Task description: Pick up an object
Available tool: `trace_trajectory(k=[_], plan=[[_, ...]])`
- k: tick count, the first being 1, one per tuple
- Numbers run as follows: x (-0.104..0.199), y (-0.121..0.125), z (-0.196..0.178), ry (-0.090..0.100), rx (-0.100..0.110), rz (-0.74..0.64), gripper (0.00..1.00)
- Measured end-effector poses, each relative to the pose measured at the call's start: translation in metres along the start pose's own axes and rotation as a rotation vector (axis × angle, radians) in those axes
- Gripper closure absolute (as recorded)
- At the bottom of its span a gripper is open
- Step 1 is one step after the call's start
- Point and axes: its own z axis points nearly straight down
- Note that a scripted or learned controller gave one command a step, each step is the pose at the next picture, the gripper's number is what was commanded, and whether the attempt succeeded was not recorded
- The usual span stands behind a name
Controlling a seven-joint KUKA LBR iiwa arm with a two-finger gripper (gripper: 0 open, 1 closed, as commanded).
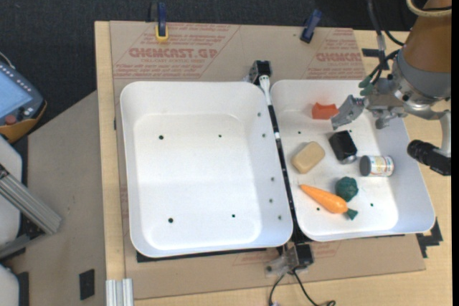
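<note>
In the right bin (409, 215), the black block (343, 145) lies with its long axis running near-to-far beneath the gripper (366, 111), whose jaws stand apart, holding nothing.

Partly cut-off view of the arm (430, 46).
We see its upper part cropped by the right edge.

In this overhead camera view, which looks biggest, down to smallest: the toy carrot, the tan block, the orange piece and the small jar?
1. toy carrot, the longest.
2. tan block.
3 and 4. small jar and orange piece look about alike; I would not rank them.
</note>
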Motion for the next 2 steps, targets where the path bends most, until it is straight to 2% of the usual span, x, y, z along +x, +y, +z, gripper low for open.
trace_trajectory(k=[1,2], plan=[[0.047,-0.012,0.02,0.003,0.004,-0.004,0.0],[0.022,-0.059,0.1,0.001,0.011,0.004,0.0]])
